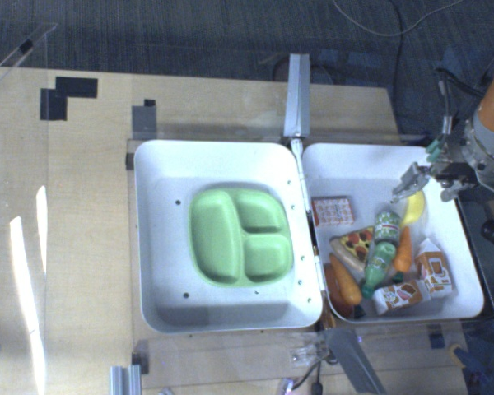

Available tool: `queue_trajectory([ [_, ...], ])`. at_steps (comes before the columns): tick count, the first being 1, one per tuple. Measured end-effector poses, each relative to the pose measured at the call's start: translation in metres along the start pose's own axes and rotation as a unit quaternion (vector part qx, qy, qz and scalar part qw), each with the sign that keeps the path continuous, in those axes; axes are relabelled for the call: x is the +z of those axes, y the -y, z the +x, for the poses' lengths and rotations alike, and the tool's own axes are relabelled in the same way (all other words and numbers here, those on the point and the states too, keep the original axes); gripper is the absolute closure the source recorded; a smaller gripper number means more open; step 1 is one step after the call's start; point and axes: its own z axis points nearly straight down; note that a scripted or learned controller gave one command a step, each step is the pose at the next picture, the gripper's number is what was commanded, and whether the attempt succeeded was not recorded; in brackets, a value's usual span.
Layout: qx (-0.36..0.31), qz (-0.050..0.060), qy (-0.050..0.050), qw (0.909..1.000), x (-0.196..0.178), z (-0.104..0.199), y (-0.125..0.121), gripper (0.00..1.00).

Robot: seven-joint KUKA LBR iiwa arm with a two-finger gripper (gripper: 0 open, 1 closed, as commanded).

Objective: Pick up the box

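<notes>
A small flat box (333,211) with a pink grid pattern lies in the right bin (370,159), close to its left wall. My gripper (429,188) hangs over the right bin's far right part, above a yellow banana (413,210). Its fingers (407,181) are spread open with nothing between them. The gripper is well to the right of the box and apart from it.
Crowded in the right bin's near half are a pizza slice (354,245), a green bottle (382,247), a carrot (404,250), a hot dog (342,283) and two orange-and-white cartons (433,271). The left bin (160,220) holds a green divided tray (240,235).
</notes>
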Motion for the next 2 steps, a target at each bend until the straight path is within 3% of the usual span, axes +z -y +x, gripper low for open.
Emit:
queue_trajectory([
  [1, -0.022, 0.001, 0.000, 0.9998, 0.126, 0.043, -0.021, 0.00],
  [2, -0.010, -0.004, 0.000, 0.9999, 0.193, 0.038, -0.028, 0.00],
])
